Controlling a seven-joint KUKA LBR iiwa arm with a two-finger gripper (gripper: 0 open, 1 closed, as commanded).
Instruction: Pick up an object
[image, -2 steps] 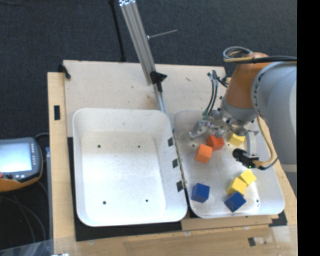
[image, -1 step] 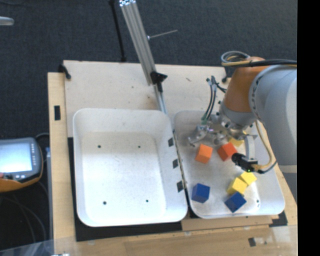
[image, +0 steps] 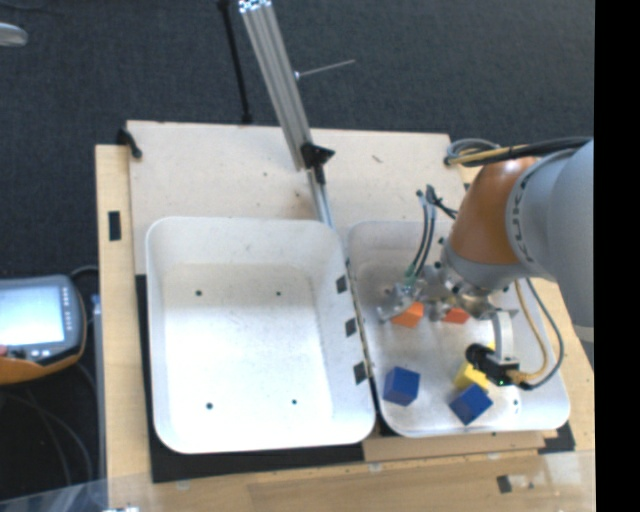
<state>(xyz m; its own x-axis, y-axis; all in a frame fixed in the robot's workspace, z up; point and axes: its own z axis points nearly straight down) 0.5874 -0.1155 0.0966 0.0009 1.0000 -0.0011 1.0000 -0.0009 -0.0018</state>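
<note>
I am reaching into the right bin (image: 560, 405), my gripper (image: 432, 303) hanging low over its far part; whether it is spread or pressed together, I cannot tell. An orange block (image: 407, 317) is lying just beside it. Two blue cubes (image: 401, 386) (image: 470, 404) and a yellow piece (image: 467, 377) are sitting nearer.

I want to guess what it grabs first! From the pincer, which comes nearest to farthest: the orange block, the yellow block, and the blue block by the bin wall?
1. Orange block: right at the pincer.
2. Yellow block: below it, toward the bin's front.
3. Blue block: front left, near the wall between the bins.

Yellow and blue are fairly close to call.
</note>
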